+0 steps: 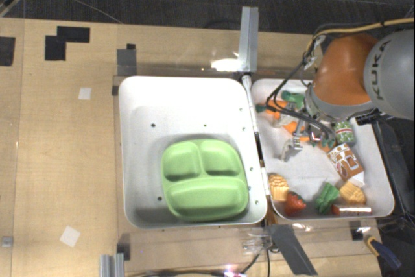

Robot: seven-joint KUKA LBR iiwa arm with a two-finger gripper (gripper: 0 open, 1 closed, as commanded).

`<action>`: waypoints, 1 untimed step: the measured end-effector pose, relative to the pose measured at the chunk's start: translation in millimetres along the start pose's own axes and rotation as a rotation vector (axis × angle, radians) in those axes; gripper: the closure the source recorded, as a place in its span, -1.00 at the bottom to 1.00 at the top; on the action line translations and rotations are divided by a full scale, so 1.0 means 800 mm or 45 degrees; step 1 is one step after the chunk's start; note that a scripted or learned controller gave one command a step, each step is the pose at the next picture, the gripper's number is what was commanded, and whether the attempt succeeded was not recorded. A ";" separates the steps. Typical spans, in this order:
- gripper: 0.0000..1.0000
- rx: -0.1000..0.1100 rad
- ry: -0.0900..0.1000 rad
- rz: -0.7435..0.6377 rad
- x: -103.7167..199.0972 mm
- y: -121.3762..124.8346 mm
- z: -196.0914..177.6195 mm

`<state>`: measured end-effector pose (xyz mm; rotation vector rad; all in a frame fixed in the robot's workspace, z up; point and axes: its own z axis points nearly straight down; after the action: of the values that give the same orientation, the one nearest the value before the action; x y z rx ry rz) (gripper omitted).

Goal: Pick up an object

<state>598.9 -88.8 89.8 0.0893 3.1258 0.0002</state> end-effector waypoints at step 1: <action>1.00 0.001 -0.024 -0.011 -0.007 0.002 -0.019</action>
<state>604.4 -87.3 105.3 0.0756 3.1071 -0.0022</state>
